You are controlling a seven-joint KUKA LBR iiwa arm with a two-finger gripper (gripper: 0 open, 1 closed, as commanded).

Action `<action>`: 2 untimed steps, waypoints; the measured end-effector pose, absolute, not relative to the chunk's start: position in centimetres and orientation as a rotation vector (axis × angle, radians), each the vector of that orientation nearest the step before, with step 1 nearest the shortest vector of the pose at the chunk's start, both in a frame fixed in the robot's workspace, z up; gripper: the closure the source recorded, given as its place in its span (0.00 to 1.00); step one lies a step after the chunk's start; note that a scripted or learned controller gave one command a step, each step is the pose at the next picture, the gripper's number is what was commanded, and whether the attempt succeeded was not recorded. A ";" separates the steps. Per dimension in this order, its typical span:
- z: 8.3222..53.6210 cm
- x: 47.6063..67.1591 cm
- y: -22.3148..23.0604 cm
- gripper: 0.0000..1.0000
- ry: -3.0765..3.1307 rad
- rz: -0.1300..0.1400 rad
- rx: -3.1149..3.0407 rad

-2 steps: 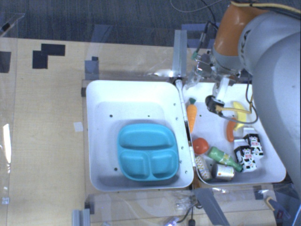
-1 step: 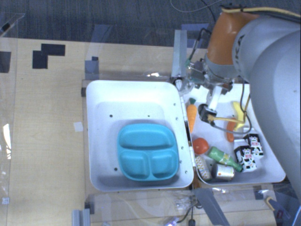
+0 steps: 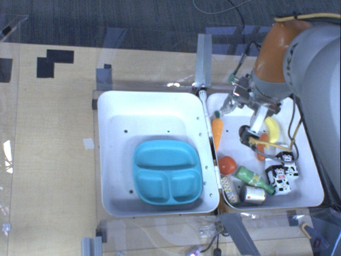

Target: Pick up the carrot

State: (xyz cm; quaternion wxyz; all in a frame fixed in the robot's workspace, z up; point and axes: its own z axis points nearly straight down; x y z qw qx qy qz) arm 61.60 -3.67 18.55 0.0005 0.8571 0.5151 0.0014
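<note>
Arm (image 3: 314, 73) cut off at frame's 3 o'clock edge, hides right bin (image 3: 308, 192) rim at 2 o'clock. Gripper (image 3: 226, 105) at bin's 11 o'clock blurred. Banana (image 3: 273, 127) part-hidden. Black-white thing (image 3: 282, 176) at 4 o'clock unidentifiable.

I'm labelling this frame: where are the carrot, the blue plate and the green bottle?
carrot (image 3: 217, 131): camera view, middle of its orange body.
blue plate (image 3: 162, 156): camera view, bare floor of its large compartment.
green bottle (image 3: 252, 176): camera view, middle of its body.

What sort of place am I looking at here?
Probably a robotics lab: a grey robot arm reaches over a bench, the right bin holds a carrot and the left bin a blue tray.
</note>
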 end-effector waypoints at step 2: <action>19.7 61.7 -3.5 0.00 1.625 0.010 2.687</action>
